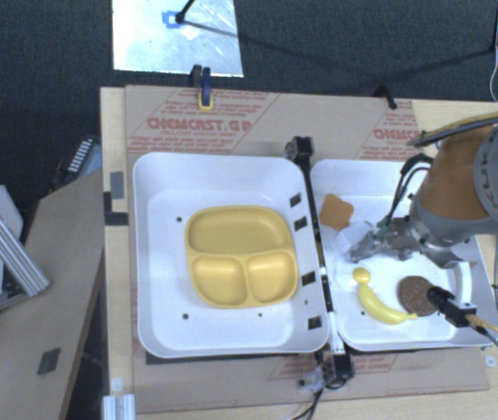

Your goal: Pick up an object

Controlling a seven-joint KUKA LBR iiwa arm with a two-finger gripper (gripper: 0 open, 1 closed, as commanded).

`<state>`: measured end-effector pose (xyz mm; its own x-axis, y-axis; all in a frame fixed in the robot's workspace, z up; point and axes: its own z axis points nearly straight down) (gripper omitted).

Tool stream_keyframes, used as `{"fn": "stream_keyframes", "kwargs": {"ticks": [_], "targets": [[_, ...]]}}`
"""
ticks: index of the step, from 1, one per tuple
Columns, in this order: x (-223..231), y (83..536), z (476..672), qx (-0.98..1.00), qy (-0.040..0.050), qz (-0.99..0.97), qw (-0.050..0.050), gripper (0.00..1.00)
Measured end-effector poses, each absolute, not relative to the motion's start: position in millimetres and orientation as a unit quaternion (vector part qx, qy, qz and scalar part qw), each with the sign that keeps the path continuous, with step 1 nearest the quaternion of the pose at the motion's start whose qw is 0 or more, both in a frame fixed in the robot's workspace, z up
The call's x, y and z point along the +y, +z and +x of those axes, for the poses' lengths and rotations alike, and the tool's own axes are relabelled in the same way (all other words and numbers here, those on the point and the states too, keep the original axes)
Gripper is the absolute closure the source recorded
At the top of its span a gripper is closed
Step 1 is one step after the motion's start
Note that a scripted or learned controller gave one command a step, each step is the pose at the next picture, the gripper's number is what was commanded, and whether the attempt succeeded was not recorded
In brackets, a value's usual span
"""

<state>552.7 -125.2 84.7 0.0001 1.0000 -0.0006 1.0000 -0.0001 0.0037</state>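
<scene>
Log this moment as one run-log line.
gripper: low in right bin, holding nothing visible | banana, brown disc, orange piece: right bin | yellow tray: left bin

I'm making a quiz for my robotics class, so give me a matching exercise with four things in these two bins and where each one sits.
Things:
1. yellow divided plate
2. banana
3. brown round cookie
4. orange piece

Places:
A. right bin, upper left part
B. middle of the left bin
C. right bin, near the front edge, left of the cookie
D. right bin, lower right, beside the banana's tip

Pairs: 1-B, 2-C, 3-D, 4-A
</scene>
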Motion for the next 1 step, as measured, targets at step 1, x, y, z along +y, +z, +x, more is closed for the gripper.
{"fn": "stream_keyframes", "kwargs": {"ticks": [1], "targets": [[-125.0, 97.6, 554.4, 0.708, 0.0024, 0.706, 0.003, 1.0]]}}
